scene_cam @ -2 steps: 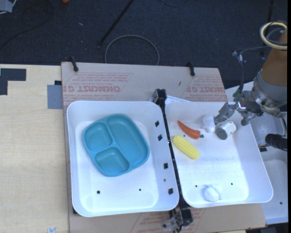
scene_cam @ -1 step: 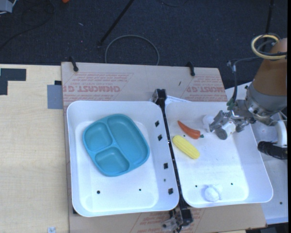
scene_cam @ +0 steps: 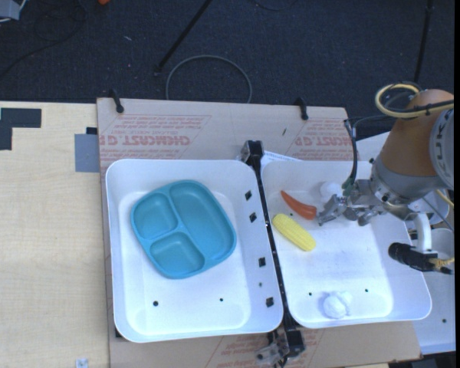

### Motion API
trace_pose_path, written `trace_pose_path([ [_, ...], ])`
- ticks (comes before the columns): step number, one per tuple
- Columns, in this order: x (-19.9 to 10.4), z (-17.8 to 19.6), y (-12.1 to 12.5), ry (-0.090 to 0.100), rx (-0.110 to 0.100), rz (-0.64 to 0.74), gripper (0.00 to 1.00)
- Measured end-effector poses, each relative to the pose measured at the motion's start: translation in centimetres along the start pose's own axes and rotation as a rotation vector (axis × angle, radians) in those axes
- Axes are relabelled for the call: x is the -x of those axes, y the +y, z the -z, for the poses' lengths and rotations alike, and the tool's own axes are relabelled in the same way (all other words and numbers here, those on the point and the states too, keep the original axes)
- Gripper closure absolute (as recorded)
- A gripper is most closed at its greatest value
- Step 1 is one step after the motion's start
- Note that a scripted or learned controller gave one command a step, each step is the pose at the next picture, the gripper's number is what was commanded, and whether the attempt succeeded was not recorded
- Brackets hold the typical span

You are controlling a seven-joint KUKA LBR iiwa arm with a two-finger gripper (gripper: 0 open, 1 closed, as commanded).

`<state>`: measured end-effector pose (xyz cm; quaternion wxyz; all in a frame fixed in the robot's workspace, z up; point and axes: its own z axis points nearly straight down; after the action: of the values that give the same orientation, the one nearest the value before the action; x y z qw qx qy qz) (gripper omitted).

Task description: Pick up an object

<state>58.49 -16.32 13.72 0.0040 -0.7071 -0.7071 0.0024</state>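
Corn [scene_cam: 294, 232] looks light, stiff, slick, best pinched across its middle; end effector [scene_cam: 328, 210] grip state unreadable.

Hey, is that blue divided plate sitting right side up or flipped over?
Right side up. The blue divided plate lies flat in the left bin with its three compartments facing up, their hollows and dividing ridges plainly visible.

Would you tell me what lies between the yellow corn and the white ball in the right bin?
In the camera view, just bare white bin floor separates the yellow corn from the white ball.
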Motion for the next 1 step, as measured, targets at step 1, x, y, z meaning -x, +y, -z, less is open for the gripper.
trace_pose_path([
  [1,-0.13,-5.26,-0.01,-0.001,0.004,-0.001,0.0],
])
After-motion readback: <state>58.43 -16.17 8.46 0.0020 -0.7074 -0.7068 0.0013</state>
